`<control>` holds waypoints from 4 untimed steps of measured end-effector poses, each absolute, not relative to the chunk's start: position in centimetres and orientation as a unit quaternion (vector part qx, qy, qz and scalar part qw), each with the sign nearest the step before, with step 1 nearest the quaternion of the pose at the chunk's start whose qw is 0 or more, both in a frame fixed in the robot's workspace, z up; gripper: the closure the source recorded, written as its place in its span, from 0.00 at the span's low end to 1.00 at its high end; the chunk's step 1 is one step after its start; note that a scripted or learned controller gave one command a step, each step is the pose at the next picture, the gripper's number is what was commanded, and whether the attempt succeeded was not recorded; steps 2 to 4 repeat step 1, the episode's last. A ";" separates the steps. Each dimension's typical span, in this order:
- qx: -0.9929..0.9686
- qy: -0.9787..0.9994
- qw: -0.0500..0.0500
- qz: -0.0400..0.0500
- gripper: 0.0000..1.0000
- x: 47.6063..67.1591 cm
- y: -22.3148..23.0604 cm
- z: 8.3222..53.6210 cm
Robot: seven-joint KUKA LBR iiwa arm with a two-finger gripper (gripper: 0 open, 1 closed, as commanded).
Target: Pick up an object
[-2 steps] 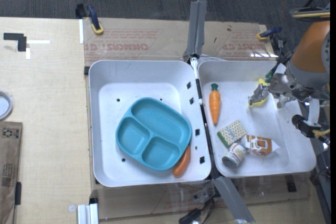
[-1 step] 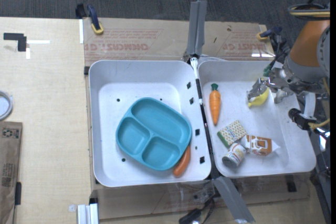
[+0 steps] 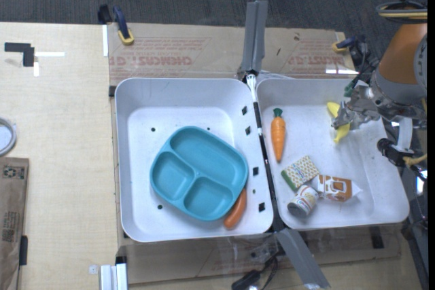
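In the right bin [image 3: 387, 214], near its far right wall, the gripper [image 3: 348, 120] has its fingers pinching a yellow object [image 3: 337, 123]; a carrot [image 3: 278, 134], small box [image 3: 300, 172] and can [image 3: 303, 201] lie nearby.

From my remote station: the gripper [image 3: 348, 115] sits at three o'clock in the right bin [image 3: 380, 210], its fingers closed around a yellow object [image 3: 335, 120]. A toy carrot [image 3: 278, 134] lies upright near the divider; a green-and-white packet [image 3: 300, 172], a small can [image 3: 303, 201] and an orange carton [image 3: 336, 188] cluster at six o'clock. The left bin [image 3: 129, 146] holds a blue divided plate [image 3: 197, 173], with an orange sausage [image 3: 235, 212] touching it at five o'clock.
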State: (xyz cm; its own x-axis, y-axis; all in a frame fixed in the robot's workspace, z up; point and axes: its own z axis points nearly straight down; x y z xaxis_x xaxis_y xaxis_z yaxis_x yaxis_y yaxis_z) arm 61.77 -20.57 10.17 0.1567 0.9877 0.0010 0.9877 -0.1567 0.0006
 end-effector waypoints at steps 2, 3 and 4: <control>-0.793 -0.610 0.000 0.001 1.00 61.2 -12.8 23.2; -0.793 -0.610 0.000 0.001 1.00 61.2 -12.8 23.2; -0.793 -0.610 0.000 0.001 1.00 61.2 -12.8 23.2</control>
